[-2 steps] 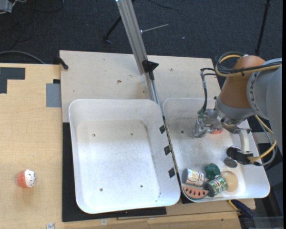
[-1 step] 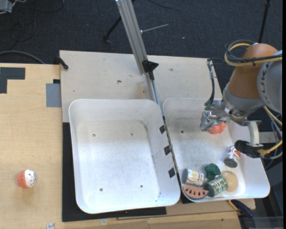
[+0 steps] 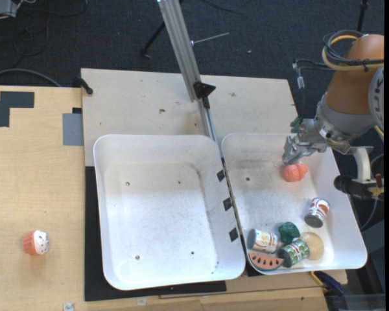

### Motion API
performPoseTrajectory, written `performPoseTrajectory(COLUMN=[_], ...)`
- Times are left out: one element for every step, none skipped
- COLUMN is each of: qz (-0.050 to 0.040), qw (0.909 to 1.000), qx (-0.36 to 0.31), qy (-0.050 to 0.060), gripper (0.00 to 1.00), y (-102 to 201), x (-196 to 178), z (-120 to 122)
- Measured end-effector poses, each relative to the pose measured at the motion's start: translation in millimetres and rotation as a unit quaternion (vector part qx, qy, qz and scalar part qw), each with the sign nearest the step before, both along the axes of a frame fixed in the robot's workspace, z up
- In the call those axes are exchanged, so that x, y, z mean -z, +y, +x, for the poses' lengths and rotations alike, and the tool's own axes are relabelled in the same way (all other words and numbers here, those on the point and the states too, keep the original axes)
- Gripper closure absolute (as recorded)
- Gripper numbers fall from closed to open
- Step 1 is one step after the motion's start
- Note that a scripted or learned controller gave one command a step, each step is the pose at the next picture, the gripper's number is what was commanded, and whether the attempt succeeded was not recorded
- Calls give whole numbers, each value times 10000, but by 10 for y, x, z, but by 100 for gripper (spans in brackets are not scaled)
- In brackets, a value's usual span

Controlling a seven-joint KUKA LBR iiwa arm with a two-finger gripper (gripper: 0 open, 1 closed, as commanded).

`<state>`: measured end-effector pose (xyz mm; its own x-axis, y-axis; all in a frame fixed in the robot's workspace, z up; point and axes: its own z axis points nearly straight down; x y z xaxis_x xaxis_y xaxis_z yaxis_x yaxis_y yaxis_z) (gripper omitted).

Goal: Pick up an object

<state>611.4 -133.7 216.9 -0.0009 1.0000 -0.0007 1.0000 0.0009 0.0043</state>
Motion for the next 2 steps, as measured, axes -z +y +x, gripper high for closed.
performPoseTrajectory(qz=[5, 16], qw=[10000, 10000], qx=[-10, -14], qy=[26, 37], gripper=[100, 100], y=[-5, 477], x=[-69, -123], z=[1, -51])
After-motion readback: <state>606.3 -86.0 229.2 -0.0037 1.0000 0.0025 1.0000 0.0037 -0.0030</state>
